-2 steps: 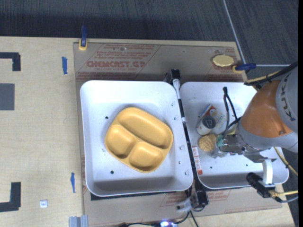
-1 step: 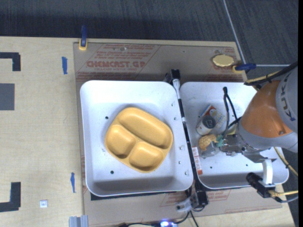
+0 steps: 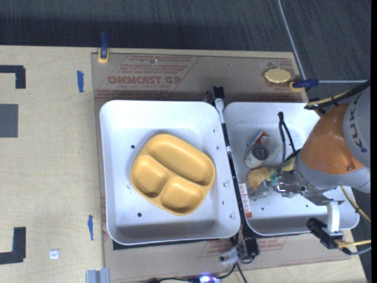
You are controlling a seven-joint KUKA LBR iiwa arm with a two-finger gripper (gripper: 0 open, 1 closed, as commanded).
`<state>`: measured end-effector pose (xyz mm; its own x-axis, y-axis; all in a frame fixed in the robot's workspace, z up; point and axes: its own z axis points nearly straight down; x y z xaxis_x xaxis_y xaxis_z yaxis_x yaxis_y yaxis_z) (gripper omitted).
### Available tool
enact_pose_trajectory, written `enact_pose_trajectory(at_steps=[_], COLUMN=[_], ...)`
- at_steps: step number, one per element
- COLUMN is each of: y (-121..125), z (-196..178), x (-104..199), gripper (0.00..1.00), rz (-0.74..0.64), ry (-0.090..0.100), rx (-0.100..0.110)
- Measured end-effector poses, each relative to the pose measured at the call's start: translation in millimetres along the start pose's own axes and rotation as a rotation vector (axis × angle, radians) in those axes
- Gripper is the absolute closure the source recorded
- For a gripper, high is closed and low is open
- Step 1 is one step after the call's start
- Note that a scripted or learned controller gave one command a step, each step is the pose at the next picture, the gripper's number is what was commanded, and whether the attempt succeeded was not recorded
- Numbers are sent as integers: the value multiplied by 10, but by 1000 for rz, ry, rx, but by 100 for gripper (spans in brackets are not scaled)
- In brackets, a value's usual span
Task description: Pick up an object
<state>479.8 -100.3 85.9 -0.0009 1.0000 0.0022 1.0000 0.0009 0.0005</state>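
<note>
My gripper [image 3: 272, 180] reaches down into the right white bin [image 3: 294, 217], its tip next to a small yellow crumpled object [image 3: 257, 177] near the bin's left side. A white round container with a red and blue label [image 3: 261, 148] lies just above that, toward the bin's back. The grey arm with its orange band [image 3: 330, 146] covers the bin's right half. A large yellow three-compartment tray [image 3: 171, 173] lies in the left white bin [image 3: 118, 128].
Brown cardboard [image 3: 177, 75] lies under both bins. A yellow disc [image 3: 277, 75] rests on it at the back right. Black cables run over the right bin and along the divider between the bins. Blue clamps sit on the bench edges.
</note>
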Motion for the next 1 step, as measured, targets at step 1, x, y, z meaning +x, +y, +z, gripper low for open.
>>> enact_pose_trajectory(at_steps=[1], y=[19], z=[-108], x=[-10], gripper=[100], rz=[1], ry=[-4], rx=[-7])
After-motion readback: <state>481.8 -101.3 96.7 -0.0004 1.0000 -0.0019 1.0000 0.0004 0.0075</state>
